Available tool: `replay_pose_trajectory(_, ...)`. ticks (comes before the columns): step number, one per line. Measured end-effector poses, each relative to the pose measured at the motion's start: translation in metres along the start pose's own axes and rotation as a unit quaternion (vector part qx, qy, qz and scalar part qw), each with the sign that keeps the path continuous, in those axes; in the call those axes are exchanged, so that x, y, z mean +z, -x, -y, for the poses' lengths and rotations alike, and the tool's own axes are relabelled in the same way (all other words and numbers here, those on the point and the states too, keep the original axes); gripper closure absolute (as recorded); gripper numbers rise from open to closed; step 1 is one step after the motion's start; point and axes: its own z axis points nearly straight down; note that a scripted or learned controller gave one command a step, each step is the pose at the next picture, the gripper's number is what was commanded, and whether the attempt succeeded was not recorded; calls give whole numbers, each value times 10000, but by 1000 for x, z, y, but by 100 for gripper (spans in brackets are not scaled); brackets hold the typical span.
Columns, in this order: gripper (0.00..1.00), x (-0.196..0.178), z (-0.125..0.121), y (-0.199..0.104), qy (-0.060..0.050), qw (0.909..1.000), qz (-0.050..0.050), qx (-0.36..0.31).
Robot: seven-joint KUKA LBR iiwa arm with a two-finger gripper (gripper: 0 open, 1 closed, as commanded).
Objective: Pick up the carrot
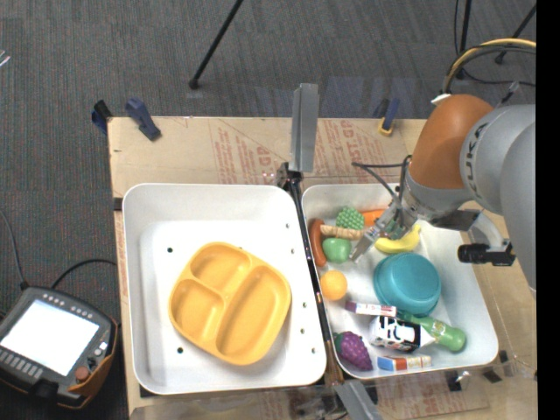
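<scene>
Orange carrot (372,216) lies near the far wall of the right bin (479,300), with the tool (374,236) hovering just beside it.

Its visible orange end points toward the arm (455,156), its long axis running roughly across the bin, partly hidden behind the tool and the green bumpy toy (350,218). Whether the tool's fingers are open or closed cannot be told; nothing shows between them. Around the carrot the room is tight: a banana (398,241) just on the near side, a teal bowl (407,283) beyond that, a green fruit (336,250) and an orange ball (332,284) toward the dividing rim. Left of the carrot's bin, the other bin (149,234) on the desk (219,147) holds a yellow divided plate (230,301) with bare floor around it.
</scene>
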Motion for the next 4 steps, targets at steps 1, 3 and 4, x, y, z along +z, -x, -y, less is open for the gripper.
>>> replay_pose_trajectory(1,0,2,-12,-5,24,9758,22,2184)
replay_pose_trajectory(3,0,2,7,21,27,9591,23,2831)
replay_pose_trajectory(4,0,2,-2,10,24,9122,17,4097)
